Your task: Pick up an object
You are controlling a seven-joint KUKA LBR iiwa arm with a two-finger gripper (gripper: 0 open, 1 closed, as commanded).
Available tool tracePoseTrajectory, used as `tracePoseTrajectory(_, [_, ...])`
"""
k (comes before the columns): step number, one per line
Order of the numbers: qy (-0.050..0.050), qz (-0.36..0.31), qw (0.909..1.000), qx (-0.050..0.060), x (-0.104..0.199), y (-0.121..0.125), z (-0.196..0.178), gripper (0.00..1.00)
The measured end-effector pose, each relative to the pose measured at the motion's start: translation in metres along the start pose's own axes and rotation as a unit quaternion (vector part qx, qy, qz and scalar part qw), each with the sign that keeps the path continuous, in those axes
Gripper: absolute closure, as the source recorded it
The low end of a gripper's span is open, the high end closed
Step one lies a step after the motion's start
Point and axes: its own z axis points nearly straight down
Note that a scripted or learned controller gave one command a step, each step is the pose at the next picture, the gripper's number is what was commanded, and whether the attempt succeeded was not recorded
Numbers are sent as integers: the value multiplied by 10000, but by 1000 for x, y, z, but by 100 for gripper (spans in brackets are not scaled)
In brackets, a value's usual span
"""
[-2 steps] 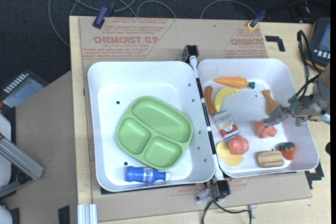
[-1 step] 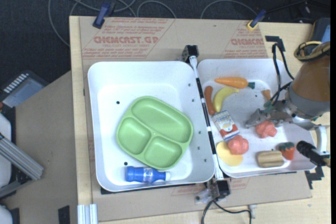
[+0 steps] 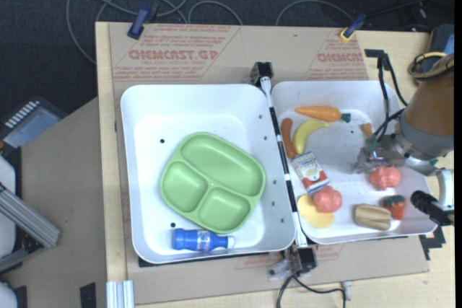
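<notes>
Looking down at the right bin [image 3: 339, 94], I see the gripper [image 3: 372, 155] low over its right side, with a pinkish-red lumpy toy fruit [image 3: 385, 177] just below and right of it in the frame; I cannot tell from this slant how the gripper is set, and nothing shows in it. I take that fruit as the likeliest target, though the task leaves the choice free. It looks like hollow moulded plastic, so I judge it light, stiff enough not to crush, and smooth enough to squirt sideways if pinched off-centre; I would close across its widest middle, coming straight down. Close by, toward the lower right of the frame, lie a tan bread roll [image 3: 372, 216] and a small red and green piece [image 3: 395, 205], which could get nudged. Further left in the same bin sit a red tomato [image 3: 328, 199] touching a yellow disc [image 3: 315, 213], a small juice carton [image 3: 309, 171], a banana [image 3: 309, 133] and a carrot [image 3: 318, 112]. The left bin [image 3: 144, 119] holds a green divided plate [image 3: 211, 182] and a blue bottle [image 3: 201, 239], both well apart from the arm.
</notes>
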Motion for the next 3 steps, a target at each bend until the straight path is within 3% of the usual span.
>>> tracePoseTrajectory(1, [121,-53,9999,57,12,1,2,0])
tracePoseTrajectory(2, [11,-10,10000,18,69,83,11,0])
tracePoseTrajectory(3, [-69,19,9999,128,78,118,11,0])
